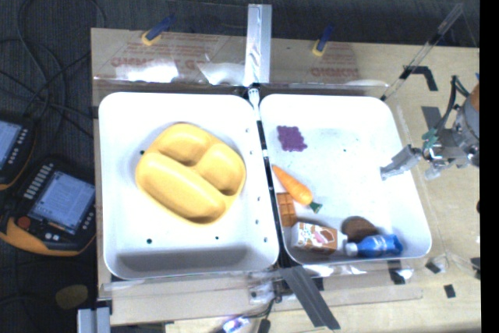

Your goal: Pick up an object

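In the left bin (125,246) lies a big yellow bread-shaped lump (191,171). The right bin (351,129) holds a purple grape bunch (291,138) near its back left. A carrot (292,185) and a small orange block (286,209) rest along its left wall. At its front sit a brown-and-white carton (316,238), a dark brown round object (359,228) and a blue bottle (378,246). My gripper (417,156) hangs at the right bin's right rim, apart from all of these, with nothing seen in it.
A metal divider (258,51) stands behind the seam between the bins. Two clips (160,30) (321,45) hold a plastic sheet at the back. Handheld controllers (47,203) and cables lie on the floor to the left.
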You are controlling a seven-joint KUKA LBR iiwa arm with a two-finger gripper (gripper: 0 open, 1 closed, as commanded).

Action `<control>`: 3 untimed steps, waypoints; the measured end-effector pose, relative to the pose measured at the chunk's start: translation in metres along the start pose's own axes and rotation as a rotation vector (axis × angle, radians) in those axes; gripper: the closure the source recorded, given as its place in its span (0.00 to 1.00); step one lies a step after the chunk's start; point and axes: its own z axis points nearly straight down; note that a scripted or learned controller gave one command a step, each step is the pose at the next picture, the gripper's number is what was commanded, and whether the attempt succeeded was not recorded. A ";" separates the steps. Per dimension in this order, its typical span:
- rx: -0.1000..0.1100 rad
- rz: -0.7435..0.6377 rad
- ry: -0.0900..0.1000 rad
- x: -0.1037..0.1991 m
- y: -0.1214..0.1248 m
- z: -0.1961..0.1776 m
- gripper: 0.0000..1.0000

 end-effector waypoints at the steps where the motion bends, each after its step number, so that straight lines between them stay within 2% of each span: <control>1: 0.001 -0.067 0.001 0.077 -0.010 0.102 0.00; 2: -0.001 -0.347 0.000 0.146 0.033 0.071 0.00; 3: 0.001 0.086 -0.001 0.114 0.016 0.071 0.00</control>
